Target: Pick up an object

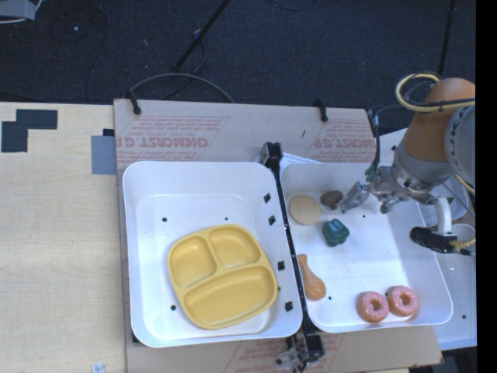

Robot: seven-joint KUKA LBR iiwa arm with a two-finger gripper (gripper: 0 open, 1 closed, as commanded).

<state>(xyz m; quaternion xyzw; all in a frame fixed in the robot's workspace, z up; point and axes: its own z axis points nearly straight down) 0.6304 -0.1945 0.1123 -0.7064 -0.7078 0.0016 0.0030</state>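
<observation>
My gripper (371, 200) hangs over the back right part of the right bin (425, 282), fingers spread and open with nothing between them. Its left finger (355, 197) sits just right of a small brown lump (331, 199). Beside that lump lies a flat beige disc (304, 208). A dark teal pepper-like piece (335, 231) lies a little in front of the gripper and to its left. An orange drumstick shape (311, 278) rests by the bin's left wall. Two pink donuts (373, 307) (402, 301) sit side by side at the front.
The left bin (147, 208) holds a yellow divided tray (224, 275). A black divider with clips (281, 224) runs between the bins. Cardboard (233, 134) lies behind the bins, and a pale wooden bench top (54, 247) stretches to the left.
</observation>
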